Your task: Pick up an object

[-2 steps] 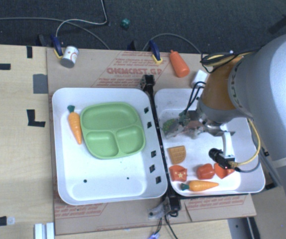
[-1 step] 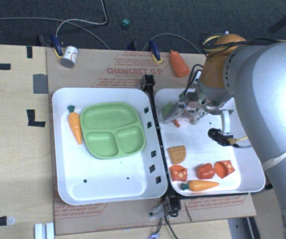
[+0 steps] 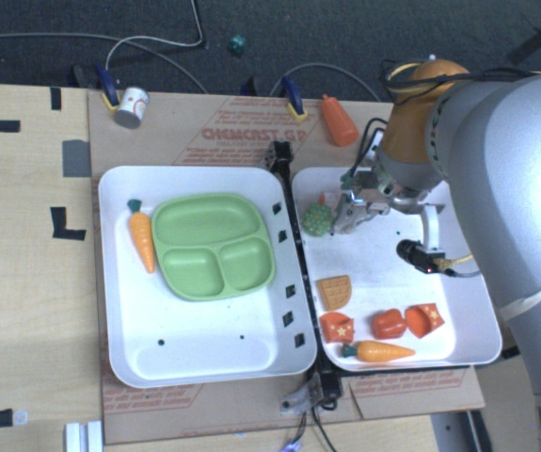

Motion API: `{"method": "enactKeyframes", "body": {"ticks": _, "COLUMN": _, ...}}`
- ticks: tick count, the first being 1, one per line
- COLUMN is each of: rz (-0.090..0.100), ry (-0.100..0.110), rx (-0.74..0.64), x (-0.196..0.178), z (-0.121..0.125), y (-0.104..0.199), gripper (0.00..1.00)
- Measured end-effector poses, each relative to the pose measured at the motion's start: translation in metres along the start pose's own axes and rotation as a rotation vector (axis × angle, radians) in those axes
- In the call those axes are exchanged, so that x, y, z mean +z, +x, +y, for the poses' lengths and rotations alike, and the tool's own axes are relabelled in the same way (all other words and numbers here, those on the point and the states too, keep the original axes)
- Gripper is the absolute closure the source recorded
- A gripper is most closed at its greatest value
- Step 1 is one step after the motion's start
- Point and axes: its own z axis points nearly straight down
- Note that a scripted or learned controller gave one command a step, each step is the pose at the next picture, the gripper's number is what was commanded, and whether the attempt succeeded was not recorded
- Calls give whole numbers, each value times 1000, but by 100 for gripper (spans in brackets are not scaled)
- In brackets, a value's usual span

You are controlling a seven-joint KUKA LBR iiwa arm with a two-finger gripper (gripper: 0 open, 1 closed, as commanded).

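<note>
My gripper (image 3: 350, 210) is down in the right bin (image 3: 468, 295), at its far left part. A knobbly green toy (image 3: 316, 219) lies just left of it, touching or nearly touching. Nearer the front of this bin lie a tan waffle piece (image 3: 334, 291), a red cube (image 3: 337, 328), a red tomato-like piece (image 3: 389, 323), an orange-red piece (image 3: 424, 319) and a carrot (image 3: 379, 351). The grey arm with its orange band (image 3: 411, 130) comes in from the upper right.
The left bin (image 3: 119, 328) holds a green divided plate (image 3: 215, 245) and a small carrot (image 3: 141, 236). On the bench behind the bins lie an orange-red toy (image 3: 339, 121) and a small white can (image 3: 132, 105). A black divider (image 3: 294, 243) runs between the bins.
</note>
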Motion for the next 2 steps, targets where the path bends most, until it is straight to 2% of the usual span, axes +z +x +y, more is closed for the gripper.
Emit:
{"method": "enactKeyframes", "body": {"ticks": 1, "rz": -4, "ry": -30, "rx": -2, "x": -91, "z": -26, "y": 45, "gripper": 100}}
{"method": "enactKeyframes", "body": {"ticks": 2, "rz": -4, "ry": -28, "rx": -1, "x": -90, "z": -26, "y": 44, "gripper": 0}}
